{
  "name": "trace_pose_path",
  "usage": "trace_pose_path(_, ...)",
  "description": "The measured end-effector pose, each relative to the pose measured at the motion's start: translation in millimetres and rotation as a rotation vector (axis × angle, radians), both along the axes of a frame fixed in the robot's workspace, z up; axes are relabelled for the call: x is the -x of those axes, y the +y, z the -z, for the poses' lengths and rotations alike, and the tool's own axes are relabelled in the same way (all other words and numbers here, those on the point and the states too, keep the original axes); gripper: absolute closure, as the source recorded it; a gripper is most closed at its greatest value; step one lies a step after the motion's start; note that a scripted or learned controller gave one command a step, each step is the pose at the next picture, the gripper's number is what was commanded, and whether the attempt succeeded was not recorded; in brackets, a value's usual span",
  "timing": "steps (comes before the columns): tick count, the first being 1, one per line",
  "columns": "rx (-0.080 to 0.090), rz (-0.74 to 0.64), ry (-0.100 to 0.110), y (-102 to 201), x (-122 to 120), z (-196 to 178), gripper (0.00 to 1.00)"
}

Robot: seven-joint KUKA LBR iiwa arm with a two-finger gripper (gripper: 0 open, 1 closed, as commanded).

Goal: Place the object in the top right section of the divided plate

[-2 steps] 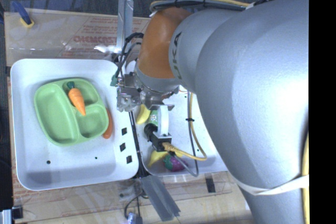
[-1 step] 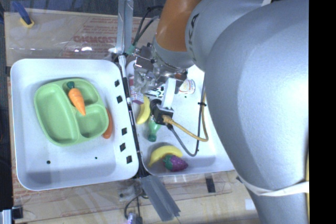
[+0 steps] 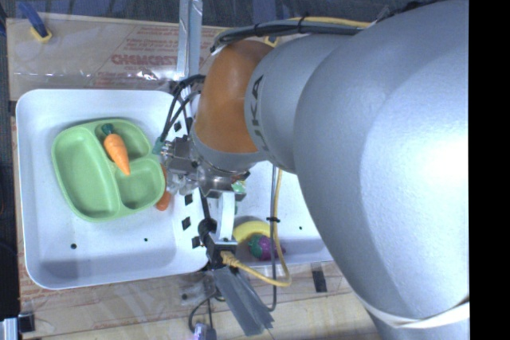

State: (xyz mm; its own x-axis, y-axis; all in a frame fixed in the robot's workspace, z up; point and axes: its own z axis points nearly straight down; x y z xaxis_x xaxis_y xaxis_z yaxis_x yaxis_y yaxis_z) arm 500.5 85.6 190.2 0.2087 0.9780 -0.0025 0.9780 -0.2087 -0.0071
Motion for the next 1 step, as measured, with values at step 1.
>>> trace_pose_path(1, 0.000, -0.005, 0.004, 0.2, -0.1, -9.0, 1.00)
